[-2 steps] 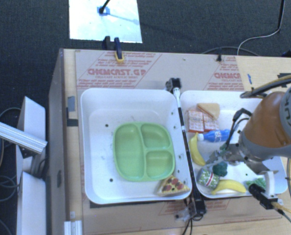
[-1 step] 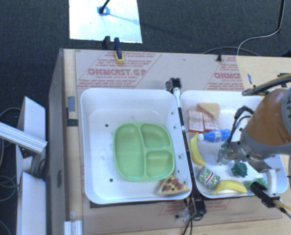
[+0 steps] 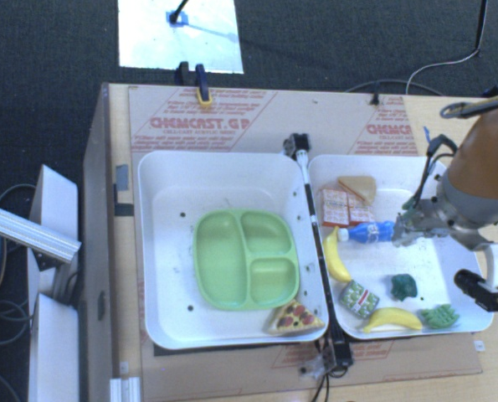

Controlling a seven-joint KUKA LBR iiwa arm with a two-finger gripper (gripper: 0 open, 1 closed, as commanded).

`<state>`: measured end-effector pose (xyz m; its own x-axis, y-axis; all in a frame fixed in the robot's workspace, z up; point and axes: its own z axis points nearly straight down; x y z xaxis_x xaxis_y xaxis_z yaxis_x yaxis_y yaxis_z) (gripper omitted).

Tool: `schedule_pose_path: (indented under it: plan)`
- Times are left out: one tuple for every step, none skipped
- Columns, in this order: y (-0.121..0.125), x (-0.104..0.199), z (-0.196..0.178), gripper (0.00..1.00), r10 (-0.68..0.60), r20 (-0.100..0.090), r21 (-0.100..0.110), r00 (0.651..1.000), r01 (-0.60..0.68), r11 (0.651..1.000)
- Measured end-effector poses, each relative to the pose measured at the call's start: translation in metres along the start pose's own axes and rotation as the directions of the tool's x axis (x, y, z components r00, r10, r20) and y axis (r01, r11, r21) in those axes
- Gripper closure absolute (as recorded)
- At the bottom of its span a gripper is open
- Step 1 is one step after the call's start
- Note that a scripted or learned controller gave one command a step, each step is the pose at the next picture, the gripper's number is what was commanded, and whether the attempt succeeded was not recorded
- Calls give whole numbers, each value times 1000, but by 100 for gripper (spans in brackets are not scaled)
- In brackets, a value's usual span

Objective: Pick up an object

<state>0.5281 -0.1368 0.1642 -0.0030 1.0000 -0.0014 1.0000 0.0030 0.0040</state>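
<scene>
I see the arm (image 3: 483, 170) reaching in from the right over the right bin (image 3: 382, 170), its orange band above the grey wrist. The gripper (image 3: 405, 227) is down near the middle of that bin, right at the capped end of a blue bottle (image 3: 367, 233) that lies on its side pointing toward the divider. Whether the fingers are spread or closed I cannot tell from here; the wrist hides them, and I cannot say that the bottle sits between them.

Around the bottle, in the same bin: a red-and-white packet (image 3: 338, 208) toward the far left corner, with a tan sandwich wedge (image 3: 359, 188) just beyond it by the far wall. A banana (image 3: 336, 258) lies along the left wall, its tip close to the bottle's base. A small can (image 3: 359, 298) lies near the front left, a second banana (image 3: 392, 318) lies along the front wall, a dark green broccoli piece (image 3: 403, 286) sits between them and the right side, and a lighter green leafy item (image 3: 440, 315) rests at the front right corner.

In the left bin (image 3: 173, 191), a green divided tray (image 3: 247, 258) sits near the centre, and a pizza slice (image 3: 294, 316) lies at the front right corner, just touching the tray's edge.
</scene>
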Motion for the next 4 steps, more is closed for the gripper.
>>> schedule_pose_path:
  plan:
    - [-1,0,1,0,0,-1,2,1000,0,1000]
    - [-42,-37,31,0,3,0,4,1000,-3,1000]
    - [-42,-1,80,0,0,-2,3,1000,0,1000]
    - [57,28,75,0,-1,-2,1,1000,1,1000]
